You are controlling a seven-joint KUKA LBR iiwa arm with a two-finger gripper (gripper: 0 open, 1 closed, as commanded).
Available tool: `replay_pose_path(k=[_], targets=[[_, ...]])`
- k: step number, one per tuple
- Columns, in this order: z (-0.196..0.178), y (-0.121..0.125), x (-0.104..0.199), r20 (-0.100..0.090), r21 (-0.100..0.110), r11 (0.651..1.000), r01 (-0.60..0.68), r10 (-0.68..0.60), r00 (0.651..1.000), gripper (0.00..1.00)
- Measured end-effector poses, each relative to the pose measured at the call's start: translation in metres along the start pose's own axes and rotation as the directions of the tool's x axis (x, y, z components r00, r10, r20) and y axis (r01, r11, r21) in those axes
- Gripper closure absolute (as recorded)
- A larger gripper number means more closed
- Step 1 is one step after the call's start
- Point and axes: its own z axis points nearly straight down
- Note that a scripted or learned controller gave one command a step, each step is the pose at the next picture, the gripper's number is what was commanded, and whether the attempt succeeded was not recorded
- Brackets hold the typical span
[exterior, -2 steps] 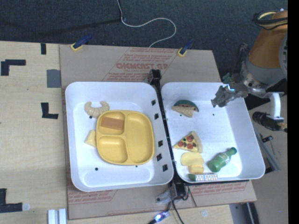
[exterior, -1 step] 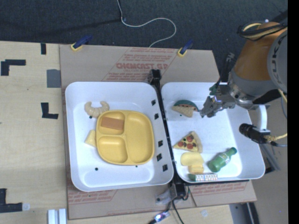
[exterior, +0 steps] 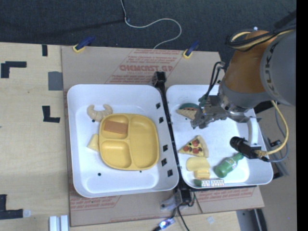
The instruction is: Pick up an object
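Gripper: the dark two-finger gripper point(exterior: 202, 120) is hanging low over the right white bin point(exterior: 262, 179), in its upper left part; whether its fingers are wide or narrow cannot be told from this slanted view, and nothing is showing between them.
Likely target: a small tan-and-red toy pizza slice point(exterior: 187, 112) is lying just beside the fingers, on the side toward the bin divider, close to or touching them.
Handling, as a judgement: it is looking like a light, stiff plastic toy, flat and low, probably slick; pinching across its narrow width near the crust is seeming the safest hold.
Nearby on that side: a teal object point(exterior: 191, 105) is peeking out just behind the slice and could be crowding the grasp.
Toward the camera from the fingers: a second pizza slice with red toppings point(exterior: 195, 147), a pale yellow block point(exterior: 198, 167) and a green plastic bottle point(exterior: 227, 165) are lying apart from one another.
Obstacles: the black divider clips point(exterior: 163, 124) are standing near the slice.
Beyond the divider: a yellow compartment tray point(exterior: 139, 148) and a tan croissant toy point(exterior: 98, 111) are resting in the left white bin point(exterior: 82, 177), well apart.
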Motion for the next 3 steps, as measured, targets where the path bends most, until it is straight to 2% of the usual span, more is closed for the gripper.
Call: replay_pose_path(k=[1, 2, 3], targets=[[-0.019, -0.001, 0.009, 0.001, -0.004, 1.0, -0.002, 0.002, 1.0, 1.0], [-0.003, -0.014, 0.0, 0.002, 0.0, 1.0, -0.005, 0.005, 1.0, 1.0], [-0.008, -0.009, -0.005, 0.001, -0.003, 1.0, -0.004, 0.004, 1.0, 1.0]])
